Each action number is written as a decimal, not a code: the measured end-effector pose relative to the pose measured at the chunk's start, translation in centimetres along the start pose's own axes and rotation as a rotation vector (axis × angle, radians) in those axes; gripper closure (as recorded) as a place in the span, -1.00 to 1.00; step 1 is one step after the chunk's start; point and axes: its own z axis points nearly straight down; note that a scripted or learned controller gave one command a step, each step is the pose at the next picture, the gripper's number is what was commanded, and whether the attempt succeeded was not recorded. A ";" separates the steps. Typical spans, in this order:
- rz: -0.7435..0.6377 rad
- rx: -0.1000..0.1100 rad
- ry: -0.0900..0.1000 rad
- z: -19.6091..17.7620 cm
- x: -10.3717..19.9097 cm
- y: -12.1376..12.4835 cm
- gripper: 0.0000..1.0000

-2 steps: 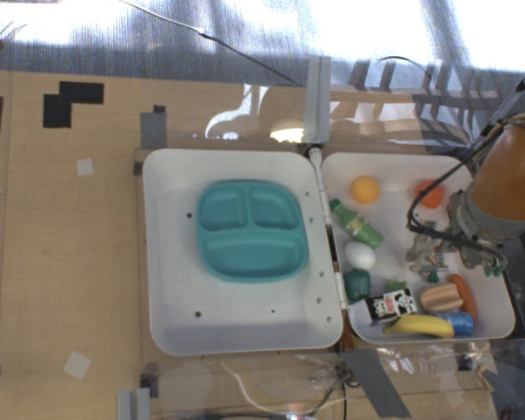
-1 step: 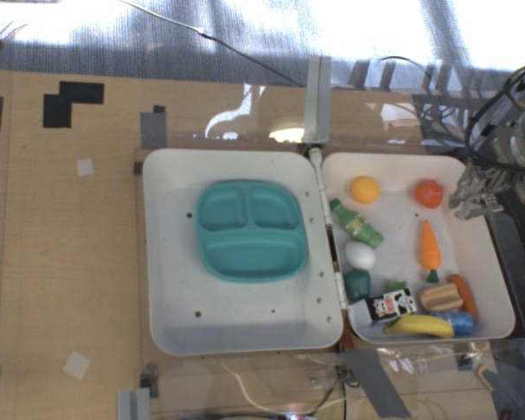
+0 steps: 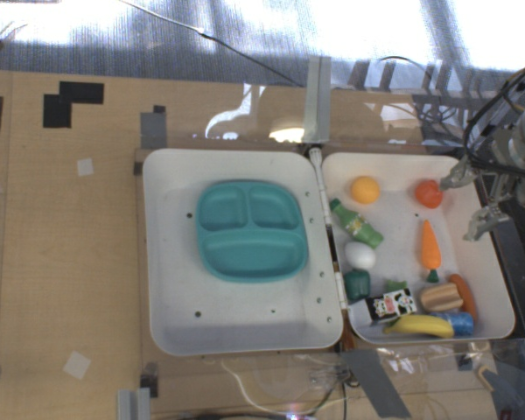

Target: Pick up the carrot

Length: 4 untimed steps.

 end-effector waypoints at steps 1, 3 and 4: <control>0.039 0.006 -0.008 12.6 1.4 0.2 -1.00; -0.062 0.016 -0.020 11.7 1.3 0.1 1.00; -0.519 -0.003 0.000 12.5 -3.5 -0.6 1.00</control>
